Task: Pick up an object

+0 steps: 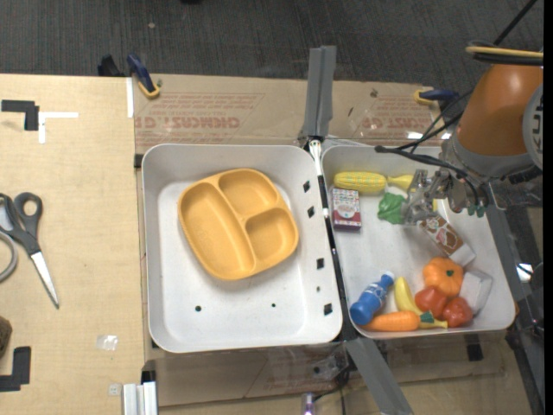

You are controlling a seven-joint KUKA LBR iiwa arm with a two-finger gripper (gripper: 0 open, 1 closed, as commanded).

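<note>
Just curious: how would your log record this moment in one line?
gripper: over right bin | near green toy | plate: left bin

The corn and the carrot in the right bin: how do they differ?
The corn is yellow and lies at the far side of the right bin, beside a small box; the carrot is orange and lies at the near edge, beside a blue bottle. Both lie flat, roughly left-to-right.

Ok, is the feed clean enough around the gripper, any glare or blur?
Camera view: even light, no strong glare on the white bins; the gripper is slightly soft and cluttered against the toys, its fingers hard to separate; the yellow plate is sharp.
</note>
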